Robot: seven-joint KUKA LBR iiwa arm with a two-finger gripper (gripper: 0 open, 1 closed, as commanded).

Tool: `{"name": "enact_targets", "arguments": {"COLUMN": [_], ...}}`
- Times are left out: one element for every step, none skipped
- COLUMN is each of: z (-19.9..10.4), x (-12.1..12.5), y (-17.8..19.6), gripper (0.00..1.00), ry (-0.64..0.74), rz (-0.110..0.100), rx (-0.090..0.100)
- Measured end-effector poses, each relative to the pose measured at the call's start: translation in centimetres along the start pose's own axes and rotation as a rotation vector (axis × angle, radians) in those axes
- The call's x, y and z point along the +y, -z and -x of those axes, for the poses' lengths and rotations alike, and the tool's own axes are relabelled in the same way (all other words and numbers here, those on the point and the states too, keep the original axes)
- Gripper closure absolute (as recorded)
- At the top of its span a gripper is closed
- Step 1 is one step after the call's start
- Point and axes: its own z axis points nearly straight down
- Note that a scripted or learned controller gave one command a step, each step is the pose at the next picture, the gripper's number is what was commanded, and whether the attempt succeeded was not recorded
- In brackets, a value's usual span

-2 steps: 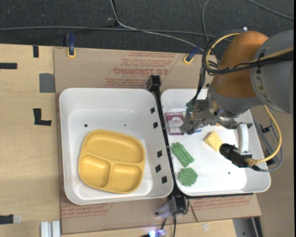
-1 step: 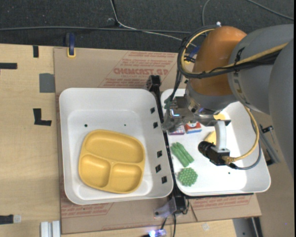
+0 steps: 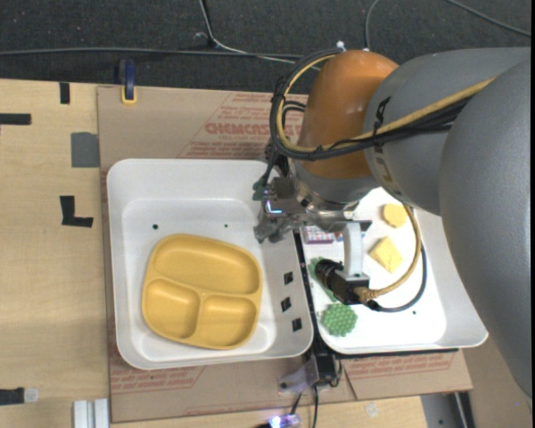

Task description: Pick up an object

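1. We see the pincer (image 3: pixel 275 214) low over the seam where the two shallow white plastic bins meet, under the grey arm's orange band (image 3: pixel 343 105).
2. We cannot tell if the pincer is wide or narrow, as the wrist body covers it from above. Nothing shows as gripped.
3. Candidates for the pick:
   - The yellow three-compartment plastic plate (image 3: pixel 201 290) lies flat in the left bin (image 3: pixel 125 239), below and left of the pincer and near it.
   - The green bumpy ball (image 3: pixel 341 320) sits in the right bin (image 3: pixel 432 333), below and right of the pincer.
   - A small yellow block (image 3: pixel 394 215) lies right of the pincer at about its level.
   - A second yellow block (image 3: pixel 385 255) lies just below that one, the two apart.
4. Step in hand, as we judge it: approach or descent. The grasp is not yet made, and no object is off a bin floor.
5. The pincer hangs over the divider wall, not squarely over any object.
6. Next move, as we judge it: shift sideways off the seam to centre over one target, then go down and close.
7. The ball or a block looks the easier grab. The flat plate would need a hold on its rim.
8. Risk: closing here would catch the bin edge, or nothing.
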Motion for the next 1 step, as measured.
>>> {"name": "enact_targets", "arguments": {"z": [-0.82], "x": [1.33], "y": [-0.64], "gripper": [1.0], "ry": [-0.005], "rz": [0.0], "rx": [-0.001]}}
